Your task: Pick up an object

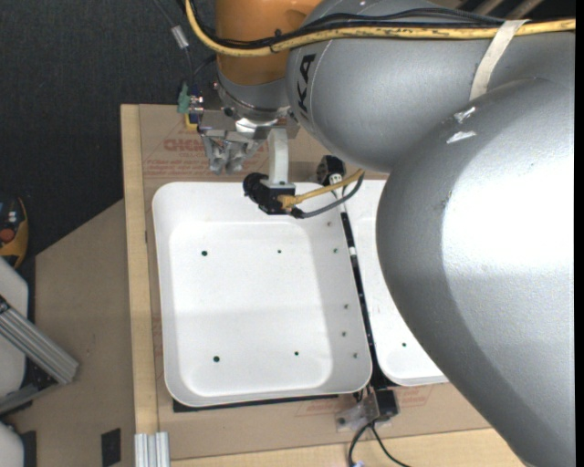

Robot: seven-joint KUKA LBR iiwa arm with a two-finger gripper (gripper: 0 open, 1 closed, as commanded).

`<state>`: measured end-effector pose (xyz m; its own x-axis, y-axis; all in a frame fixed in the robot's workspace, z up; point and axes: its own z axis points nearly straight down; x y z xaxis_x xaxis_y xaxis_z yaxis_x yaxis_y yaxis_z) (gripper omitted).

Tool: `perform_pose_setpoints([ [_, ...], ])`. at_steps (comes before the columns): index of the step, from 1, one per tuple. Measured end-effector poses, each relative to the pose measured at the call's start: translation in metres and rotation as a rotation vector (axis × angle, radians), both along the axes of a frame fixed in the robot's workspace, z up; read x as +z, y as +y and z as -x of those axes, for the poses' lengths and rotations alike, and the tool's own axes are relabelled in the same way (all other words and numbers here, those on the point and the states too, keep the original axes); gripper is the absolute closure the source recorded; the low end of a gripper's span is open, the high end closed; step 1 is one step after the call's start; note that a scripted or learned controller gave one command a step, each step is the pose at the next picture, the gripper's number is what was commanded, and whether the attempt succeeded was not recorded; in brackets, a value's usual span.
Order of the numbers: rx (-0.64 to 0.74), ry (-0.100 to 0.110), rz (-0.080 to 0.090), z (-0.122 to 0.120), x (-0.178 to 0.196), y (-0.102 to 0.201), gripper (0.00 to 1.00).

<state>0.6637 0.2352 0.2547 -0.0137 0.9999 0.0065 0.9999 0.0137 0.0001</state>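
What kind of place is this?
Probably a robotics lab or test bench: a big grey arm reaches over two white bins on a plywood bench, with loose cables about.

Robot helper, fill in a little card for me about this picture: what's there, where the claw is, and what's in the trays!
arm: grey with orange band, reaching in from the right, large in the foreground
gripper: above the bench, just beyond the far rim of the left bin
held object: none seen between the fingers
left bin: white floor with small dark dots
right bin: mostly hidden behind the arm
bench: brown board under both bins
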Motion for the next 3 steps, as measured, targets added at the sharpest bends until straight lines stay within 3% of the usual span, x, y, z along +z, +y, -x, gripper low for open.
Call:
perform_pose_setpoints([
  [1, -0.013, -0.002, 0.005, 0.011, 0.024, -0.011, 1.00],
  [2, -0.019, -0.008, 0.007, 0.009, 0.068, -0.065, 1.00],
  [3, -0.010, 0.009, 0.007, -0.001, -0.025, -0.020, 1.00],
])
